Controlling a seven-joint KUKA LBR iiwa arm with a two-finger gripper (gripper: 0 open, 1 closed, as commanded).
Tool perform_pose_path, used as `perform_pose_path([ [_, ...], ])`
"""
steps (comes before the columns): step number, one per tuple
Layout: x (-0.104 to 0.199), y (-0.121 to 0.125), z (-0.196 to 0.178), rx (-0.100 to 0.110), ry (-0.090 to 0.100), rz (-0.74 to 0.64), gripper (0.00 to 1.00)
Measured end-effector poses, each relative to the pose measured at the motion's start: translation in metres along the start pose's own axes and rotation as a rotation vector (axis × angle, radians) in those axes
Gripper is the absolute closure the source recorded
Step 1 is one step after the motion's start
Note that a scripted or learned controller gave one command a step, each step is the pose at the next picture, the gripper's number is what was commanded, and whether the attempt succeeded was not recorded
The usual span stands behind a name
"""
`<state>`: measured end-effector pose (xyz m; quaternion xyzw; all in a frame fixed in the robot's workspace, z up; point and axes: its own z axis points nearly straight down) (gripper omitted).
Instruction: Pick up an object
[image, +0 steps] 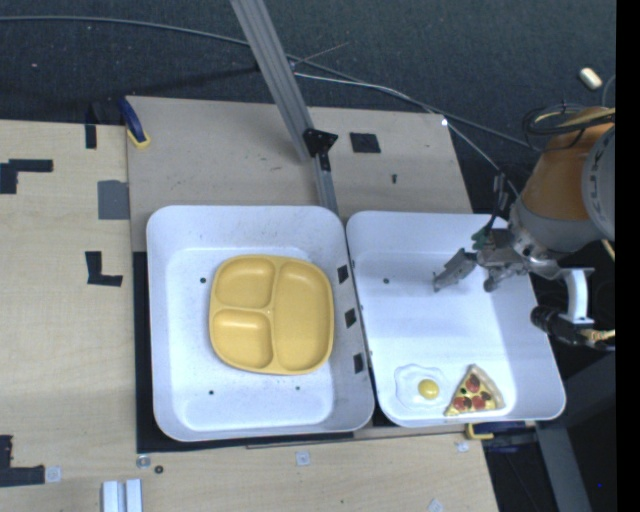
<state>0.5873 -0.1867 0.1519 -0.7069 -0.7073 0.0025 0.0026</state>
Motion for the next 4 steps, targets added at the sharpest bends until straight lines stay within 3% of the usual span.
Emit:
perform_pose_path([
  [2, 0.001, 0.001, 0.067, -0.008, -0.003, -0.001, 0.00],
  [3, 0.001, 0.003, 0.054, -0.014, -0.005, -0.002, 1.00],
  [4, -0.008, 0.008, 0.004, -0.010, -0.001, -0.001, 1.00],
])
